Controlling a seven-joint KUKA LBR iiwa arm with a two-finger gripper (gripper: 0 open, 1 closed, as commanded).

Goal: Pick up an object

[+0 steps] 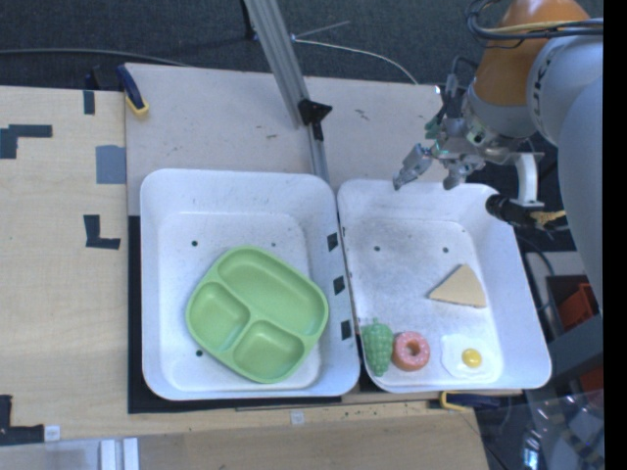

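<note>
My gripper (429,174) hangs over the far rim of the right bin (392,253), its two fingers spread open with nothing between them. In that bin lie a tan cheese wedge (459,288) at mid right, and along the near edge a green bumpy fruit (377,346), a pink donut (410,351) and a fried egg (469,357). All of them sit well below and toward the front of the gripper.
The left bin (167,204) holds a green divided plate (257,313). A slanted metal pole (281,57) rises behind the bins. The grey arm with its orange band (529,27) fills the upper right. A blue and yellow clamp (131,90) sits on the far left of the bench.
</note>
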